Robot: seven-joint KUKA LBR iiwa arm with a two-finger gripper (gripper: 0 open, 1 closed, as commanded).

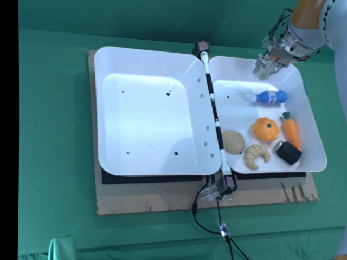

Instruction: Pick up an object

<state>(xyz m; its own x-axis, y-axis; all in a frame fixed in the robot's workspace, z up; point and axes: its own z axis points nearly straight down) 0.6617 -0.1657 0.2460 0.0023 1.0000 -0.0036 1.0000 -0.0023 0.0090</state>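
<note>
My gripper [264, 69] hangs over the far edge of the right bin [238, 72], above and a little left of a blue bottle [269, 97] lying on its side. Nothing sits between its fingers, which look slightly apart. Nearer the front of that bin lie an orange pumpkin [265, 129], a carrot [291, 131], a round beige bun [233, 141], a croissant [256, 156] and a small black box [288, 153].
The left bin [146, 118] lies beside the right one, with a black-and-white divider bar [214, 110] running between them. Both rest on a cardboard sheet [152, 199] on green cloth. A cable [217, 223] trails off the front edge.
</note>
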